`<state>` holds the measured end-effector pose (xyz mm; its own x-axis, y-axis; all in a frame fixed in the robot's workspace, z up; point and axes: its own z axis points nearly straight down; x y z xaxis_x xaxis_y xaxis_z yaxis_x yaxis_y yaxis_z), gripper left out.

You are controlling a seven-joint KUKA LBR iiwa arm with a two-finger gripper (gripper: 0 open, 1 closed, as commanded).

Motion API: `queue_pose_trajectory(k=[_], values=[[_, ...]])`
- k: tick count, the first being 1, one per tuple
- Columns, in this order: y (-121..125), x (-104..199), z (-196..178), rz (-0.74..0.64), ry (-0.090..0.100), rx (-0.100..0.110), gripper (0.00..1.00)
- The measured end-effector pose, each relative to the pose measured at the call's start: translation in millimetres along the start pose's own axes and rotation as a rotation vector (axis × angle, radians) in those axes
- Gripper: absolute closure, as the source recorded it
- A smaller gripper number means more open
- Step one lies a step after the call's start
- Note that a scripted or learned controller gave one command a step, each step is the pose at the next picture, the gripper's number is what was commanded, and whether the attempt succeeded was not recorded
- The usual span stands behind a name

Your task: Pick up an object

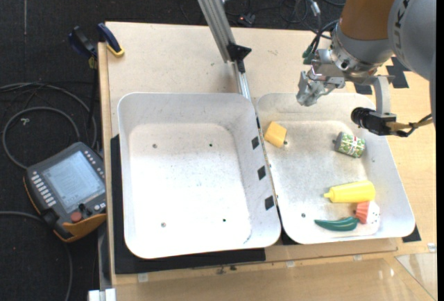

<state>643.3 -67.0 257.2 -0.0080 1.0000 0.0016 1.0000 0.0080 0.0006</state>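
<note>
While the pincer point(310, 95) hangs over the right bin's point(395, 175) back rim, grip state too blurry to tell, I count one yellow block point(275, 134) at its 7 o'clock, plus one can point(349, 144), one yellow bottle point(350, 191), one green pepper point(337, 224).

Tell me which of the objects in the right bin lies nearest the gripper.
The yellow-orange block, alone near the right bin's upper left, just below the gripper. The others lie farther off.
</note>
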Motion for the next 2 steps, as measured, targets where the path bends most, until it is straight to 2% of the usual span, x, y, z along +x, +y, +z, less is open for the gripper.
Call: queue_pose_trajectory(k=[1, 2], values=[[3.1, 59.5, -3.5, -0.001, 0.0, -0.001, 1.0], [10.5, 119.6, 11.7, 0.001, 0.0, 0.002, 1.0]])
